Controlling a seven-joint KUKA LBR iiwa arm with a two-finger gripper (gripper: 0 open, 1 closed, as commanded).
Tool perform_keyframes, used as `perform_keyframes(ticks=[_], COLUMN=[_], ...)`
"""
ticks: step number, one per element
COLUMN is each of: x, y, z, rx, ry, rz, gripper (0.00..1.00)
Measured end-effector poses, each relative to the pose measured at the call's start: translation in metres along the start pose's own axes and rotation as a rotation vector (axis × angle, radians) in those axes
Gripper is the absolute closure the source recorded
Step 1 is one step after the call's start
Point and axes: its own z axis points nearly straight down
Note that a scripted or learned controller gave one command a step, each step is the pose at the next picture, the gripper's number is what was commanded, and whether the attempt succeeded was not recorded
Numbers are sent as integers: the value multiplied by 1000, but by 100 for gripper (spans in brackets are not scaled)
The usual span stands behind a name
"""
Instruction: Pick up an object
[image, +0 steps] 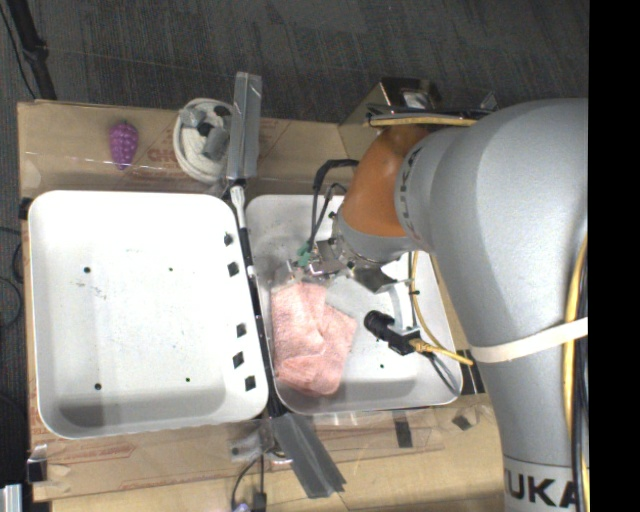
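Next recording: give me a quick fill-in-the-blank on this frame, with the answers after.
The fluffy cloth is ____ in colour.
It lies in the view's ____ bin, where the claw is too.
The small object on the bench, outside both bins, is ____.
Missing words: pink; right; purple.

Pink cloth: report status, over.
Gripper low over the right-hand bin, at the upper end of the pink cloth. Cloth lying in the bin, grasp not confirmed. Nothing on top of it.
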Motion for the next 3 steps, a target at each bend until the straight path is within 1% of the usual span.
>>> perform_keyframes(ticks=[1,2,3], x=[1,46,64], y=[0,56,67], z=[-9,-100,-111], rx=[3,1,2], ry=[2,0,-1], rz=[-6,144,204], gripper=[100,100,100])
